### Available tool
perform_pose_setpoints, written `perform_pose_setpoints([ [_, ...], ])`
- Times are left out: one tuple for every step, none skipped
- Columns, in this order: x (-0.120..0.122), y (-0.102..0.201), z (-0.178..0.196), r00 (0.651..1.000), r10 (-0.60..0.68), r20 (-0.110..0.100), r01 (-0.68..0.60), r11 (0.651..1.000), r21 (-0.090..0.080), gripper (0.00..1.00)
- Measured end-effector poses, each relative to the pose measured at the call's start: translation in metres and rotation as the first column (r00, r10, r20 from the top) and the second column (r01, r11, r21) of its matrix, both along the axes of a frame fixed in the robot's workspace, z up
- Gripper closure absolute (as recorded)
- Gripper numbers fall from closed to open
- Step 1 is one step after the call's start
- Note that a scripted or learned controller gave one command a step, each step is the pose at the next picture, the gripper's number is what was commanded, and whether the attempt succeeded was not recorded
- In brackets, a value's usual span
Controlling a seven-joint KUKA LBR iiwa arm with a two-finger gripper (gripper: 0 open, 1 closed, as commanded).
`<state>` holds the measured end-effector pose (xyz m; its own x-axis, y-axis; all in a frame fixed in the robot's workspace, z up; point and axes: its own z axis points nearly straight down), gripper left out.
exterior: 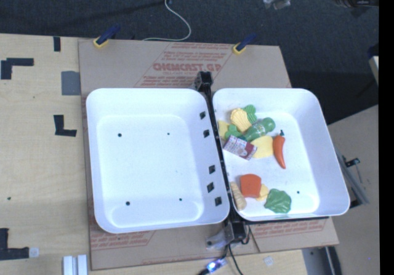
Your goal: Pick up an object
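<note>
Jaws at top right, well above bins; state unclear. Right bin (320,144), below jaws: orange carrot (280,151), green toy (278,200), corn (241,120), small packet (239,147). Left bin (98,144) lower left.

A robotics lab: two white bins (148,98) clamped on a cardboard sheet (184,64) (printed lettering at 12 o'clock), taped markers (15,66) on the worktop (37,144).

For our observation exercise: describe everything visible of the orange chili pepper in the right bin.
The orange chili pepper is a small, glossy, plastic-looking toy with a dark stem at its upper end, tapering to a point at the bottom. It lies flat, roughly upright in the view, on the right bin floor, beside a pale yellow piece on its left.
</note>
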<state>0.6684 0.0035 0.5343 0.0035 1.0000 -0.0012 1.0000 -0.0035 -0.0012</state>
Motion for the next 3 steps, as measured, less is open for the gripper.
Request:
perform_pose_setpoints([
  [0.0, -0.046, 0.0, 1.0, 0.0, 0.001, 0.0, 1.0, 0.0, 1.0],
  [0.0, -0.094, 0.0, 1.0, 0.0, 0.001, 0.0, 1.0, 0.0, 1.0],
  [0.0, -0.137, 0.0, 1.0, 0.001, 0.0, -0.001, 1.0, -0.001, 1.0],
])
